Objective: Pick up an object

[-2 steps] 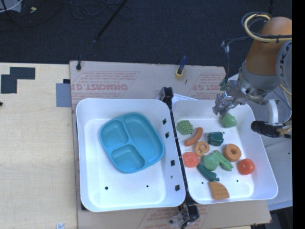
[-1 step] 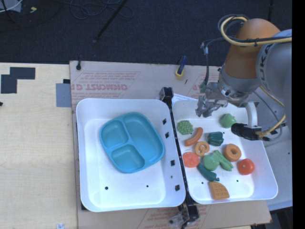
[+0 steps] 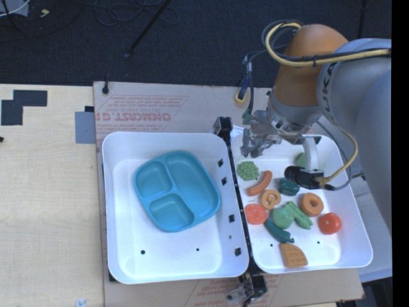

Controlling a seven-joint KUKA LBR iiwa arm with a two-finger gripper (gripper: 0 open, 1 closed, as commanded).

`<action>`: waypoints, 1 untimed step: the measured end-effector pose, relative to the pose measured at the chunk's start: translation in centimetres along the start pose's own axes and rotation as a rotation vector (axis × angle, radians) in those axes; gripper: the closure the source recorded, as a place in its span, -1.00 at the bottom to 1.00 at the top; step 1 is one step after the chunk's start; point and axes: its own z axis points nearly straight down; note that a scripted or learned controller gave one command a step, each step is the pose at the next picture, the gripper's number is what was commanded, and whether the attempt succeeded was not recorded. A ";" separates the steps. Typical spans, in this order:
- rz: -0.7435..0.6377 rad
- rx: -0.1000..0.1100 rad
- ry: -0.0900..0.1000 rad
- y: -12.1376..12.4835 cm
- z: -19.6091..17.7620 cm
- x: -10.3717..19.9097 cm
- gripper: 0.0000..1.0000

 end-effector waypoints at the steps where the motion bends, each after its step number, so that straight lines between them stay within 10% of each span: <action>1: 0.001 -0.004 -0.001 0.7 -2.4 4.4 1.00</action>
